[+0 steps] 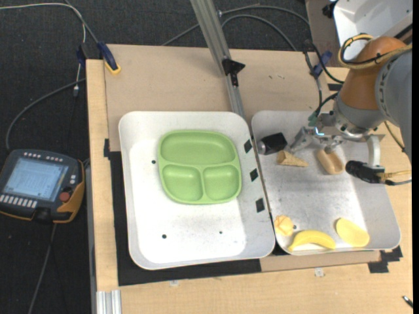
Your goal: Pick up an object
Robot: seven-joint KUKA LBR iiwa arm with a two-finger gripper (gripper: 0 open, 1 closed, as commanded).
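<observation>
Your arm (366, 77) reaches in from the right and sits low over the far end of the right bin (376, 201). The claw (330, 139) hangs over a small cluster of items: a tan bread-like roll (329, 161), a pale wedge-shaped piece (291, 160), and a dark block (273, 140) near the bin's left wall.

Step in hand, by my read: closing in on a pick, not yet lifting. Nothing shows between the fingers, so don't count a grasp.

Claw state: you can't tell from here. The wrist and its fittings cover the tips, and thin metal parts beneath blur together.

Next move likely calls for settling on one target. The roll sits just beside the claw and looks the nearest candidate; the wedge lies just beside it, so a sloppy descent could nudge both.

Other candidates sit well apart at the near end of the same bin: a banana (311, 240), a yellow rounded piece (352, 232), a small pale item (284, 226).

The left bin (141, 234) carries a green divided plate (200, 166).

Hard to make out: what the dark block is, and whether the dark piece (365, 171) right of the roll belongs to the arm or lies loose.
</observation>
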